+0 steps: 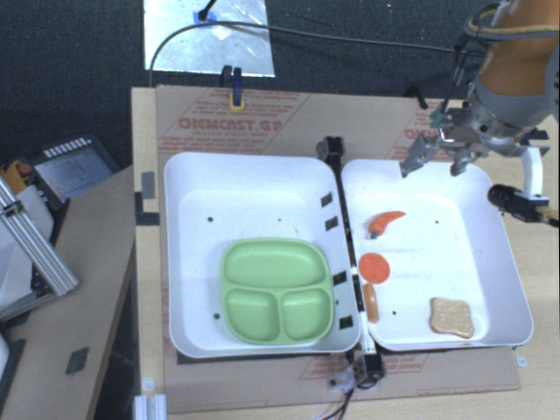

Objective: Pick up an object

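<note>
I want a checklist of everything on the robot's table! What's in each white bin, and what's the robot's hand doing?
Surface: bench bearing two white bins side by side, left bin and right bin.
Job's things: in the right bin, a chili pepper, a tomato slice, a hot dog by the left wall, and a toast near the front right corner.
Clutter: green divided plate in the left bin.
Grippers: gripper open, over the right bin's back edge, holding nothing.
Cables: black cable running across the floor behind the bench.
Surroundings: dark carpet, a shiny metal sheet, and equipment on a table at left.
</note>
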### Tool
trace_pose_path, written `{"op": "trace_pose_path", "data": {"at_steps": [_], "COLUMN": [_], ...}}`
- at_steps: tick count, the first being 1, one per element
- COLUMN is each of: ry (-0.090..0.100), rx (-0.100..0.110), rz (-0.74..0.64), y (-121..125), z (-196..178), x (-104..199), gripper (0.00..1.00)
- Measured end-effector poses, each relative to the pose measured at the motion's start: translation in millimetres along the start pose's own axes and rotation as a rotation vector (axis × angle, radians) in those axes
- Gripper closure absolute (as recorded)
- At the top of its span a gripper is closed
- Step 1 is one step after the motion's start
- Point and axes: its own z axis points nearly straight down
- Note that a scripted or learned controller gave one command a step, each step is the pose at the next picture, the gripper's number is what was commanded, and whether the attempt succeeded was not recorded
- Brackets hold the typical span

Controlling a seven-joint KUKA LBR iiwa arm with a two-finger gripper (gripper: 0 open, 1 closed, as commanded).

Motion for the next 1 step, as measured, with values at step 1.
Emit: {"op": "trace_pose_path", "data": {"at_steps": [1], "ry": [-0.001], "rx": [-0.011], "rz": [-0.002], "y": [1.6], "z": [-7.0], "x": [0.1], "gripper": [0.00]}}
